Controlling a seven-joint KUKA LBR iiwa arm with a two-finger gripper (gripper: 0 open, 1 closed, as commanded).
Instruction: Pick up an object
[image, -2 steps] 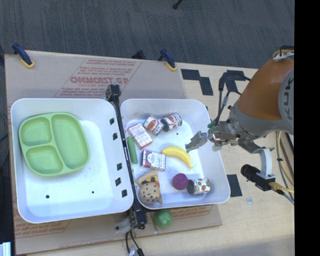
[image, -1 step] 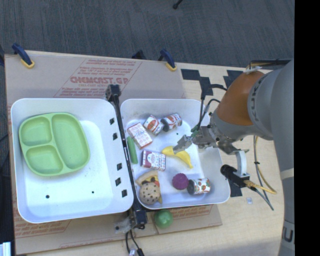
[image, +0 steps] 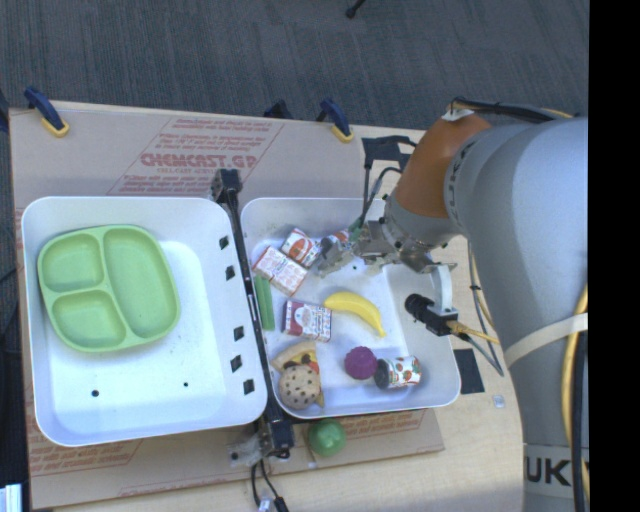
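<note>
The gripper (image: 345, 250) is reaching into the right bin (image: 440, 385), near the small carton (image: 300, 245); whether it is released or clenched I cannot tell. Next, it needs a clean grasp there.

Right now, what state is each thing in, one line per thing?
Green tray: flat in the left bin, its compartments bare.
Banana: lying loose in the right bin.
Can: on its side by the purple ball.
Green ball: outside the bins, on the bench.
Claw: low over the cartons, grip unclear.
</note>
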